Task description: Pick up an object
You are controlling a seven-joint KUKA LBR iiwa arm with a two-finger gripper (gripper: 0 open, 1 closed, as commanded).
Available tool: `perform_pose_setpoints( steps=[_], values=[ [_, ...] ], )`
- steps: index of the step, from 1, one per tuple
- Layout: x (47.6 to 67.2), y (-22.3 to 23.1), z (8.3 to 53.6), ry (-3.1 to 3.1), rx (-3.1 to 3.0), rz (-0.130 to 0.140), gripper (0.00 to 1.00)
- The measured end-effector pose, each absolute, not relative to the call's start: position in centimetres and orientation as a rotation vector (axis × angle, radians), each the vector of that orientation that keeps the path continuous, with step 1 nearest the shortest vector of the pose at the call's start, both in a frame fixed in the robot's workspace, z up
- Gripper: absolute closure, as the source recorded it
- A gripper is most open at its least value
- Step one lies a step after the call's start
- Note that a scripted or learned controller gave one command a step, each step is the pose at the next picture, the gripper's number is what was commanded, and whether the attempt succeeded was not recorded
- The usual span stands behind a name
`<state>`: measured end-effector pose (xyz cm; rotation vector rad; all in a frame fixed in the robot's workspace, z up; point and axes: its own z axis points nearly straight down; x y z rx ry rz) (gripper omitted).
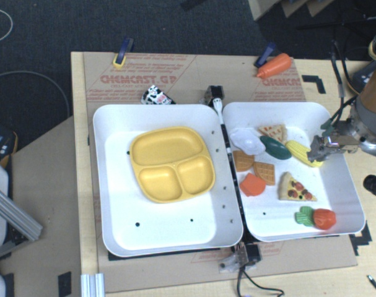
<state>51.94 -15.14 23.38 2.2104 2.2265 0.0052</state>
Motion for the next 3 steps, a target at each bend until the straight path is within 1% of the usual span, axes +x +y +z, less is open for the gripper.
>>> perform_pose_setpoints(
  steps=[1,2,3],
  values=[
    [56.0,-12.5,22.7,2.224,2.213,0.004,1.00],
    [60.7,-8.9,22.3,2.223,2.213,0.005,1.00],
    [64.3,-3.5,22.9,2.227,2.211,0.008,1.00]
  ],
)
